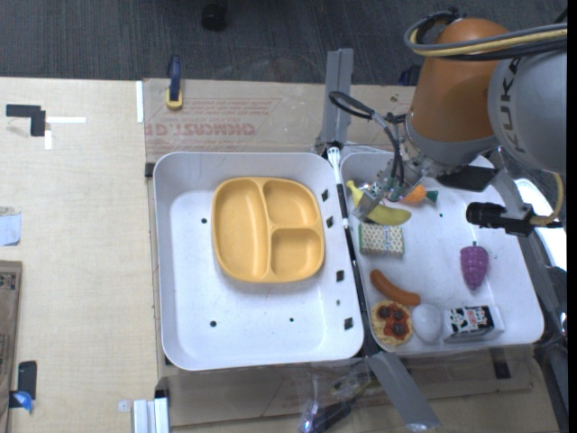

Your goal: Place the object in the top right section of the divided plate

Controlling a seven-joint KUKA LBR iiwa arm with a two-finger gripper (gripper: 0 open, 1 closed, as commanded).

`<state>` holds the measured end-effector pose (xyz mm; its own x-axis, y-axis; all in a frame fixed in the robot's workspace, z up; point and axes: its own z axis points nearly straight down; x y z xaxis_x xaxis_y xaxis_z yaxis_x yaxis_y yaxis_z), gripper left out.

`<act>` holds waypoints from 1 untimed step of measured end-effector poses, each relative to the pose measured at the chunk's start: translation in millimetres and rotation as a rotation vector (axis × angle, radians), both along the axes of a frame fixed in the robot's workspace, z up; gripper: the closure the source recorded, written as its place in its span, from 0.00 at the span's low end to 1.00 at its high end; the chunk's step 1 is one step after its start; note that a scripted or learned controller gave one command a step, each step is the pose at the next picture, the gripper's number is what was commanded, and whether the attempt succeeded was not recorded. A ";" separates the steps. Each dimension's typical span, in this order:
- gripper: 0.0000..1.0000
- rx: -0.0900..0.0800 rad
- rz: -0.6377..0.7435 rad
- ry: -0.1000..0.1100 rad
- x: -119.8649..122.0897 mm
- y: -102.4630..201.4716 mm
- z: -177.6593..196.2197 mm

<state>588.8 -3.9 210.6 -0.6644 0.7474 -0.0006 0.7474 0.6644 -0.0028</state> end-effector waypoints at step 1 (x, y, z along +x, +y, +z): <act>1.00 0.001 0.115 0.002 -24.9 63.0 -21.4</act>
<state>563.9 59.2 189.2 -0.7459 0.6661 0.0018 0.6661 0.7459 -0.0036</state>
